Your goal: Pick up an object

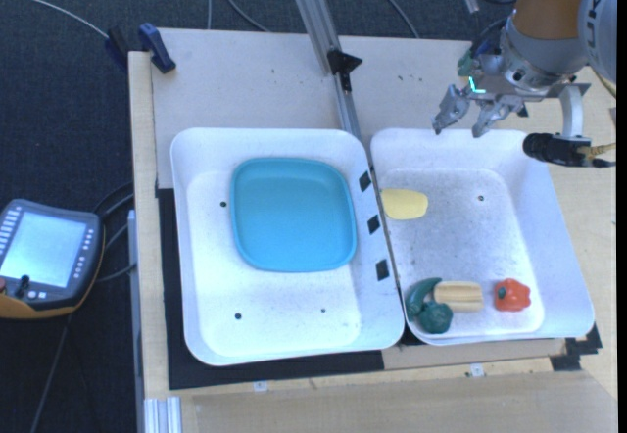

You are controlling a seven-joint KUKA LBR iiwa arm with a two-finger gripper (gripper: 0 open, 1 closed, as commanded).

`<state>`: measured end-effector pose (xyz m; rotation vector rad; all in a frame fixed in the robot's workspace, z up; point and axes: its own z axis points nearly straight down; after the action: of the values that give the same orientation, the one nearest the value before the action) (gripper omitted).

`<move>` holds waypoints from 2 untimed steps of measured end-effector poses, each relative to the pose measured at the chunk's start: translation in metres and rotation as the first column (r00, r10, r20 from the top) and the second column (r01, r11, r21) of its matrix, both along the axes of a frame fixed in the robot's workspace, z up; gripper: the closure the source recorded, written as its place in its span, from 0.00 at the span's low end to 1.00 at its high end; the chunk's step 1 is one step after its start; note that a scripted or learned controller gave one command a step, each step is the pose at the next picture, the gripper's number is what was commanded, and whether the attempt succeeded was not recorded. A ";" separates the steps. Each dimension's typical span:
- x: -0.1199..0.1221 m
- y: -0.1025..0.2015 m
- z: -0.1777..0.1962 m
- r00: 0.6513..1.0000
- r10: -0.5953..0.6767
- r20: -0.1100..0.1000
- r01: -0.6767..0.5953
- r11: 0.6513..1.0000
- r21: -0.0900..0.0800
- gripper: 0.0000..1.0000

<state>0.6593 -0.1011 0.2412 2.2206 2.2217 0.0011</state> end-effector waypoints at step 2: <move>0.006 0.007 -0.049 1.000 0.000 -0.004 0.000 1.000 0.000 0.00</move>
<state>0.6656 -0.0940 0.1925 2.2223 2.2238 -0.0029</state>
